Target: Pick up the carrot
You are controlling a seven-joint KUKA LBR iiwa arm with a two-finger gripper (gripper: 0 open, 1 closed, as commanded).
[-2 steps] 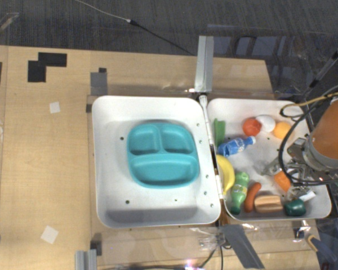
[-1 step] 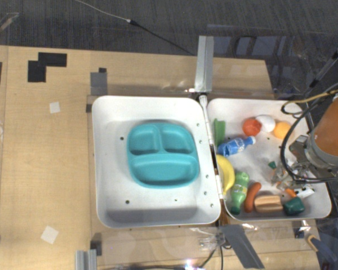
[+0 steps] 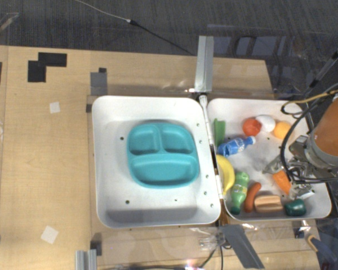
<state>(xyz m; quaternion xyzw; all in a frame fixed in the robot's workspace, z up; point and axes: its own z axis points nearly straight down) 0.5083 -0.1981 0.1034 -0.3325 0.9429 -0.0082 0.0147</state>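
My end effector [image 3: 290, 176] hangs over the carrot [image 3: 281, 181] in the right bin [image 3: 324, 207]; its grip I cannot tell; pale wooden table [image 3: 39, 167], dark floor [image 3: 158, 10] beyond.

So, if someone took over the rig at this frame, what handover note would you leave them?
Claw: low in the right bin, right at the carrot; whether it is open or shut cannot be told.
Carrot: lying in the right bin's right half, above the bread roll, not seen lifted.
Other items: left bin holds a teal divided plate; banana and blue bottle share the right bin.
Done: arm brought to the carrot.
Left: confirm a grip, then lift the carrot out.
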